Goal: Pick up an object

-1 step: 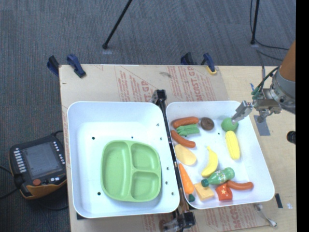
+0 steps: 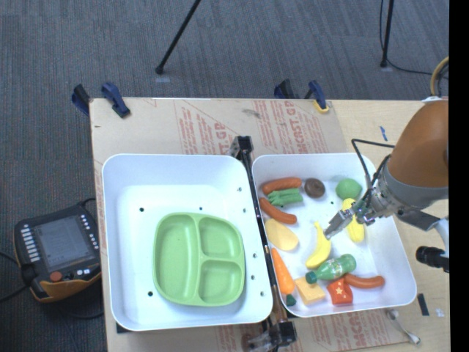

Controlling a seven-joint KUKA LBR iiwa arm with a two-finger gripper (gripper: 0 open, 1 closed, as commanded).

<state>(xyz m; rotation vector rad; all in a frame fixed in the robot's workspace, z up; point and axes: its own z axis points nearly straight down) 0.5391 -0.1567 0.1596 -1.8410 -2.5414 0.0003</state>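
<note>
Gripper (image 2: 338, 224) over right bin (image 2: 399, 266), near banana (image 2: 320, 249); grip unclear.

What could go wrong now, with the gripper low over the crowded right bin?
1. The gripper hangs close to the banana and a yellow piece; it may nudge either aside instead of gripping one.
2. The green bottle lies against the banana, so a grasp there may disturb both.

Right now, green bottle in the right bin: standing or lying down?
Lying down. The green bottle rests on its side on the floor of the right bin, cap toward the orange carrot, its body next to the yellow banana.
</note>
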